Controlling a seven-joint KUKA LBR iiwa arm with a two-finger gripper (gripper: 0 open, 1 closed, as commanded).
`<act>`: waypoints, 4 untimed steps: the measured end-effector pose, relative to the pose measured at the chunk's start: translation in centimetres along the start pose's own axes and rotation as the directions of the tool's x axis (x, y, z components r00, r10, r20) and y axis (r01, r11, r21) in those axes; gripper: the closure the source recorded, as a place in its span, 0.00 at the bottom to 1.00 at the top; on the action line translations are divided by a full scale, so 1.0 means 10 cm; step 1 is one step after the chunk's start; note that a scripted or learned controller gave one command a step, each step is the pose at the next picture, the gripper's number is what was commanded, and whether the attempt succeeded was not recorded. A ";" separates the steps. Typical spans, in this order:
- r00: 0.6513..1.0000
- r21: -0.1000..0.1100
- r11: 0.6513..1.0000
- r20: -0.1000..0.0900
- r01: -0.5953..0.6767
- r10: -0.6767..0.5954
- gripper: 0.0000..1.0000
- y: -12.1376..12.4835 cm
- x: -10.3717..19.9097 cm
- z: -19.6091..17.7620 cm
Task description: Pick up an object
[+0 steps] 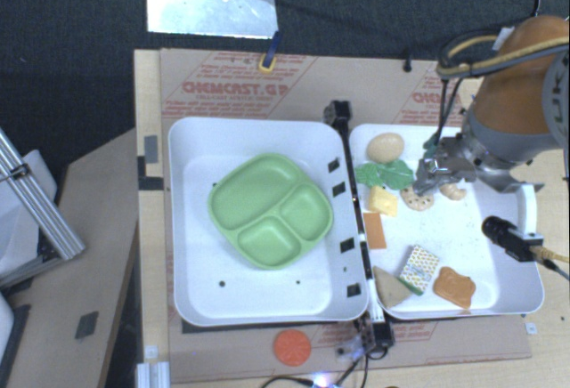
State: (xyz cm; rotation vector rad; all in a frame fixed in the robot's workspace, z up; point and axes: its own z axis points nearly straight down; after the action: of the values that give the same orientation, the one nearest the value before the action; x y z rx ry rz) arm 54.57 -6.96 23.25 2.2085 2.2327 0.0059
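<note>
Hovering low over the round cookie [416,198], the gripper [431,174] sits in the upper middle of the right bin [525,288], and I can't tell how it is set, since the wrist hides the tips. That cookie lies just right of the yellow cheese wedge [384,200] and below the green lettuce piece [385,173], so it looks like the target. A tan egg-shaped piece [385,147] lies just above the lettuce, and another pale piece [453,191] peeks from under the arm. Lower down lie an orange strip [375,231], a patterned carton [419,269], a toast slice [454,287] and a tan wedge [390,285], well apart. The left bin [191,226] carries a green divided plate [271,210], a likely drop spot.
</note>
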 end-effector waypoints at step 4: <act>1.000 0.002 1.000 0.001 -0.004 0.004 1.00 0.34 1.73 0.18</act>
State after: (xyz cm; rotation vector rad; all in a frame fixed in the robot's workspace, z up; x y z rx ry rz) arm 57.76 10.41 21.51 2.2131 2.2290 0.0032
